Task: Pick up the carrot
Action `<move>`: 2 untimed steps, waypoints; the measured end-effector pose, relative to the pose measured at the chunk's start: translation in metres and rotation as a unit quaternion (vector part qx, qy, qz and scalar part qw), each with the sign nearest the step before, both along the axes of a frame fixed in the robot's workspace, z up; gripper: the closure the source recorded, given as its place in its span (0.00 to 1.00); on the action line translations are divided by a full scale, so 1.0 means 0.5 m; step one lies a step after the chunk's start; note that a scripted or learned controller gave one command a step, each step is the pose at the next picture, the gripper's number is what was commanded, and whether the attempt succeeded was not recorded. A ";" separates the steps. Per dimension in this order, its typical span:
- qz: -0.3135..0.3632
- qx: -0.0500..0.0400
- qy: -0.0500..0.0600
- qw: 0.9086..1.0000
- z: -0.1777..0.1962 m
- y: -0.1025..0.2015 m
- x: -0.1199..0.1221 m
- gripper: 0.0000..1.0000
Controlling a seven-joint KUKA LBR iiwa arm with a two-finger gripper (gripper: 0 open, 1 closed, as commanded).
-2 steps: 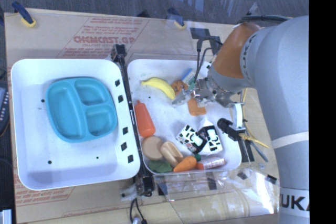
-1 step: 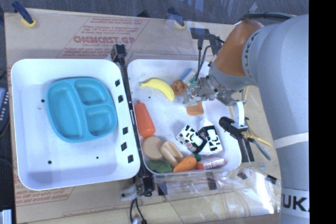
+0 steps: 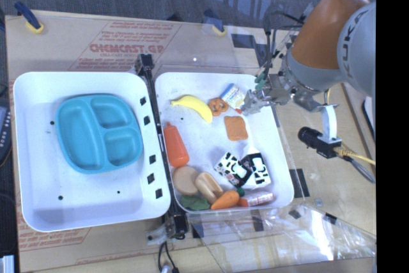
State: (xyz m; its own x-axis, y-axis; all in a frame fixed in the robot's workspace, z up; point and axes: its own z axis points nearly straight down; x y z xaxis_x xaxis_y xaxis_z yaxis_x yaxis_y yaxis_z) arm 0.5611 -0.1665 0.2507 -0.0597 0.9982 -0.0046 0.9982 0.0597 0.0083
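Carrot [image 3: 225, 200] lies well below tool [image 3: 253, 101].

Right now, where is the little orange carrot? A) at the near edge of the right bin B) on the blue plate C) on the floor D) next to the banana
A: the carrot lies at the right bin's near edge, far from the banana.

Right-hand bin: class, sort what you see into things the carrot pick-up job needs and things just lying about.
Needed: carrot, claw.

Lying about: banana, orange bottle, black-and-white cow toy, blue divided plate in the left bin.
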 end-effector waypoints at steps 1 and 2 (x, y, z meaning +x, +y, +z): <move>0.000 0.001 0.007 1.000 -0.013 0.001 -0.005 0.00; 0.051 0.003 0.013 0.999 -0.243 0.043 0.001 0.00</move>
